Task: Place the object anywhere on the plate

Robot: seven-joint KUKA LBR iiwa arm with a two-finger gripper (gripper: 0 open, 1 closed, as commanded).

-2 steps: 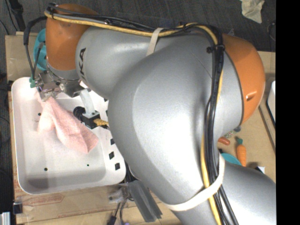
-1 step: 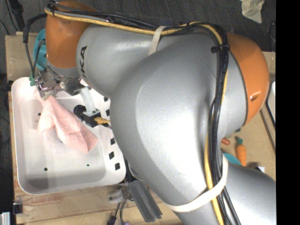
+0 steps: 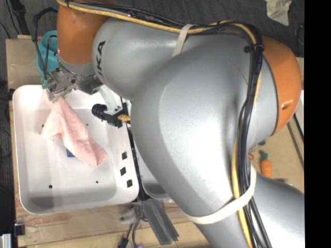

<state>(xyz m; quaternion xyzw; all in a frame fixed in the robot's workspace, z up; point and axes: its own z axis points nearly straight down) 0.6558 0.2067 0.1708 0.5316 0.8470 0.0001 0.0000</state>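
A pink cloth (image 3: 72,130) hangs over the left white bin (image 3: 31,190), its top corner bunched up at my gripper (image 3: 54,92) near the bin's far left corner. The gripper fingers close on that corner, and the cloth's lower end droops toward the bin floor. A small blue item (image 3: 70,152) peeks out from under the cloth. My grey arm covers most of the right bin, of which a curved pale rim (image 3: 155,194) shows at its near edge.
A teal part (image 3: 45,50) sits beside the wrist. A black fitting with a yellow tip (image 3: 109,114) hangs over the divider between the bins. A small orange object (image 3: 265,167) lies right of the arm. A crumpled white rag (image 3: 276,6) lies on the floor.
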